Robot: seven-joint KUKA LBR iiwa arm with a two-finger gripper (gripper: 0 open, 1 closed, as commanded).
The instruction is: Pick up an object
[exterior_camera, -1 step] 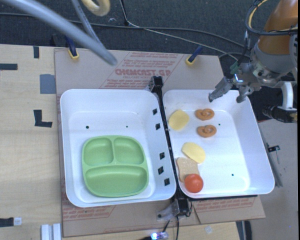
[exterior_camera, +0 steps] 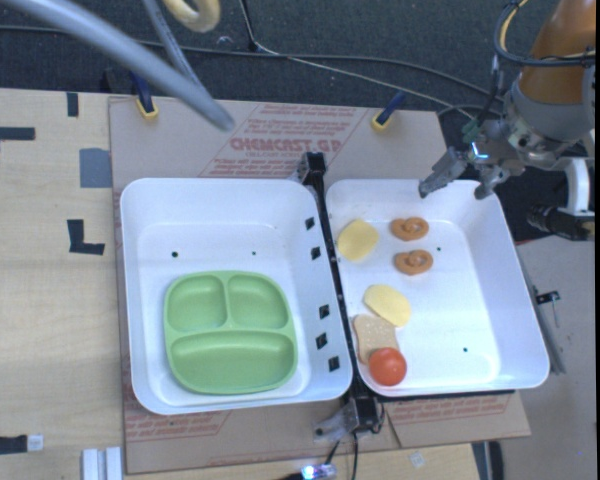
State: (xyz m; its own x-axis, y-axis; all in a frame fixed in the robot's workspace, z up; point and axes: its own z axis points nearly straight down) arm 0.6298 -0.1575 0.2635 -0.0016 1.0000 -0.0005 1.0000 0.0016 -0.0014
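1. We see the surface (exterior_camera: 40, 268), pale wood with dark tape marks, carrying a brown cardboard sheet (exterior_camera: 280, 138) with red print, on which two shallow white bins sit side by side.
2. The left bin (exterior_camera: 145, 208) holds a green divided plate (exterior_camera: 230, 330) with three compartments, lying flat toward the near side.
3. The right bin (exterior_camera: 500, 268) holds the small food items, all toward its left half.
4. The arm (exterior_camera: 560, 58), grey with an orange band, reaches in from the right and stops above the far right corner of the right bin.
5. The tool (exterior_camera: 460, 180) hangs over that bin's far rim, its two fingers apart with nothing between them, well apart from every item.
6. A yellow chip-like piece (exterior_camera: 358, 239) lies near the divider, and a second yellow piece (exterior_camera: 388, 304) lies nearer the front.
7. A tan slice of bread (exterior_camera: 373, 332) lies just beneath the second yellow piece.
8. Two brown pretzels (exterior_camera: 410, 229) (exterior_camera: 414, 261) lie one behind the other, close together.
9. A red tomato (exterior_camera: 387, 367) rests touching the bread at the near edge.
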